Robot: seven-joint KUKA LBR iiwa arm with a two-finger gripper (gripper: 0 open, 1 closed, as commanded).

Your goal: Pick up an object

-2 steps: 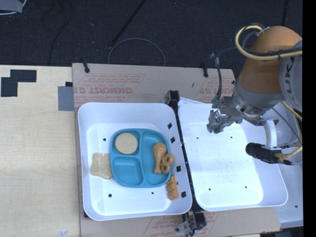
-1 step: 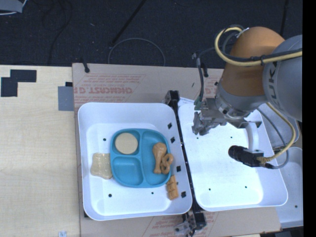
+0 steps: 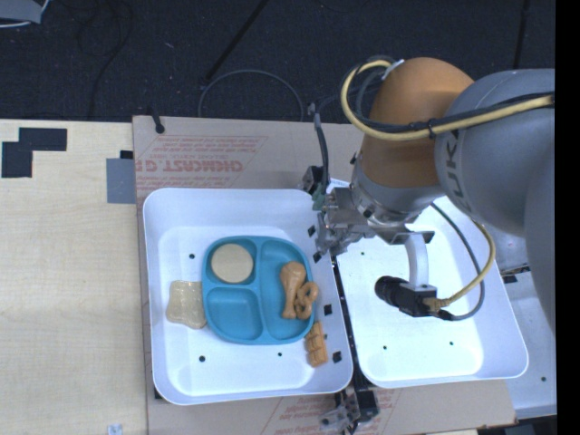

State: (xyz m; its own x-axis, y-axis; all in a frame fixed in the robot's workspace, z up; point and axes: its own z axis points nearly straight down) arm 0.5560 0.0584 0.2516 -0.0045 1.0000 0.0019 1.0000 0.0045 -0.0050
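The claw [image 3: 324, 236] sits just right of centre of the frame, over the seam where the two shallow white plastic bins meet, at their upper edge. Whether it is spread or pressed together cannot be told; nothing is seen between its parts. Above and to the right of it rises the grey arm with its orange band [image 3: 412, 89], wrapped by a yellow cable [image 3: 471, 279] that loops down over the right white bin [image 3: 453, 352]. A black connector piece [image 3: 403, 295] hangs over the middle of that bin.

The left white bin [image 3: 172, 225] holds a blue three-compartment plastic tray [image 3: 237, 320] in its centre.
- A round tan disc [image 3: 231, 263] lies in the tray's upper-left compartment.
- A tan, knobbly bone-shaped piece [image 3: 296, 290] lies in the tray's right compartment, below and left of the claw and apart from it.
- A pale beige flat slab [image 3: 186, 303] rests on the bin floor, touching the tray's left edge.
- A small orange-brown chunk [image 3: 316, 343] lies on the bin floor just beside the tray's lower-right corner.

Both bins stand on a sheet of brown cardboard [image 3: 227, 157] laid on the light wooden worktop [image 3: 63, 288].
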